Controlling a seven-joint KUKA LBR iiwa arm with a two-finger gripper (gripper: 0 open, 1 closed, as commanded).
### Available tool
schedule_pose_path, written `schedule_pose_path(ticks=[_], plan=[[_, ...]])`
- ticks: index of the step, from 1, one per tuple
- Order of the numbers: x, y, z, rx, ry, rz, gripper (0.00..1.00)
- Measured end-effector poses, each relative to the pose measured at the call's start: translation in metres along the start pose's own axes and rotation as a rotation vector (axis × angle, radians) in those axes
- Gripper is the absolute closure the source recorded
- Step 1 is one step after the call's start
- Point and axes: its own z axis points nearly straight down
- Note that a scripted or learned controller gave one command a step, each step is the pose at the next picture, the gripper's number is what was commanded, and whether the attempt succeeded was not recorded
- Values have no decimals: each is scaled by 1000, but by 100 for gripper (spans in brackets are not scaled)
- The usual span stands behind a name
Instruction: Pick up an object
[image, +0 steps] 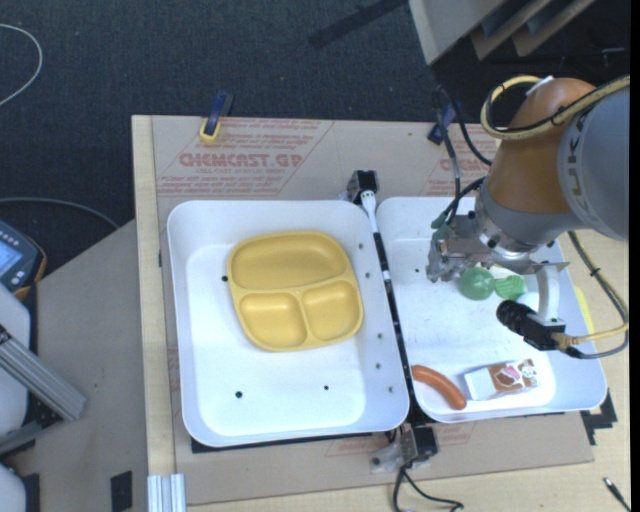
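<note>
White bins (200, 330) sit on a cardboard-topped bench (300, 150); the claw (462, 262) state is unclear.

A dark grey carpeted floor (120, 60) surrounds the pale wooden bench (150, 300), whose top is covered by a brown cardboard sheet printed with red lettering (250, 158). A thin cable (25, 50) loops at ten o'clock, and a beige cabinet corner (480, 25) sits at one o'clock.

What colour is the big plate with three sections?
The divided plate is yellow, seen in the camera view, lying in the left bin.
</note>
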Motion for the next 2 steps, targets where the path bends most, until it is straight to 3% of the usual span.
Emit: schedule_pose_path(ticks=[1, 2], plan=[[104, -72, -51, 16, 5, -2, 100], [62, -79, -172, 0, -1, 12, 100]])
